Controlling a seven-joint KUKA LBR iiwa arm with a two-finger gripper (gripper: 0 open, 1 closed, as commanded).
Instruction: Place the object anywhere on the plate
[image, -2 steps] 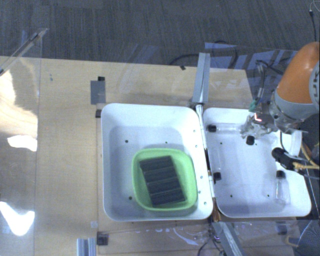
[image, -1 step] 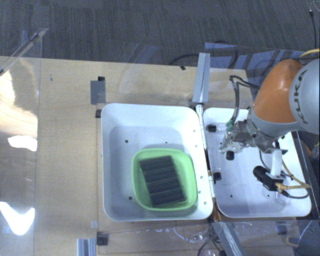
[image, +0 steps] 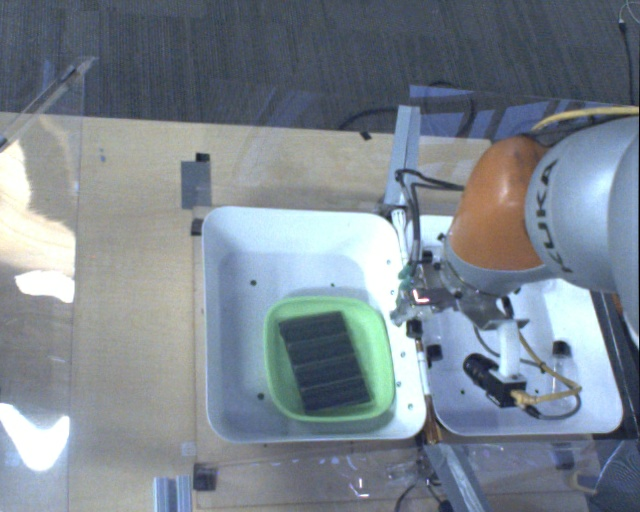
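Observation:
A green square plate (image: 377, 340) with rounded corners lies in the left white bin (image: 230, 300), toward its front right. A dark grey ridged rectangular block (image: 322, 361) rests flat on the plate, slightly turned, and nothing touches it. My gripper (image: 420, 298) hangs under the orange wrist band (image: 497, 210) at the divider between the two bins, just right of the plate's far right corner and apart from the block. The wrist hides most of the gripper.
The right white bin (image: 570, 415) lies under the arm, with a small dark item (image: 561, 349) near its right side. A metal post (image: 405, 150) rises behind the bins. Bare wooden bench (image: 100, 300) spreads to the left.

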